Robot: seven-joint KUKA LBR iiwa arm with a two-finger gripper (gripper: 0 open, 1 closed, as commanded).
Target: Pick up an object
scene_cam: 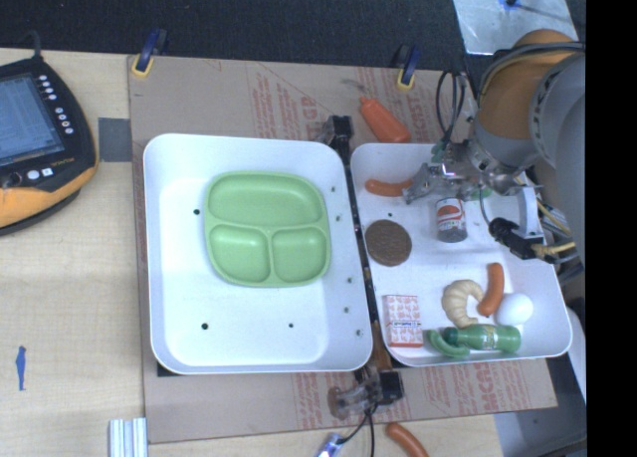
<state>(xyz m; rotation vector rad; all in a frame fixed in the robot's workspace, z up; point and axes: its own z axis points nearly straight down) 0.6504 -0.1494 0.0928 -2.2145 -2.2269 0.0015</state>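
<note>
My gripper [439, 179] hangs over the far part of the right bin [553, 276], on the grey arm with its orange band [523, 72]. Just below it a small can [451, 221] with a red label stands upright. A brown-orange sausage [384, 186] lies to the gripper's left. Also in this bin are a brown round cookie [388, 243], a croissant [460, 301], an orange sausage [492, 289], a white egg [515, 309], a green bottle [476, 340] and a red-and-white packet [402, 316]. I see nothing held.
The left bin [169, 276] holds a green divided plate [267, 226]. An orange carrot [383, 119] lies on the cardboard behind the bins, and another orange piece [408, 438] in front. A teach pendant [40, 136] sits at far left. Cables [528, 231] trail beside the wrist.
</note>
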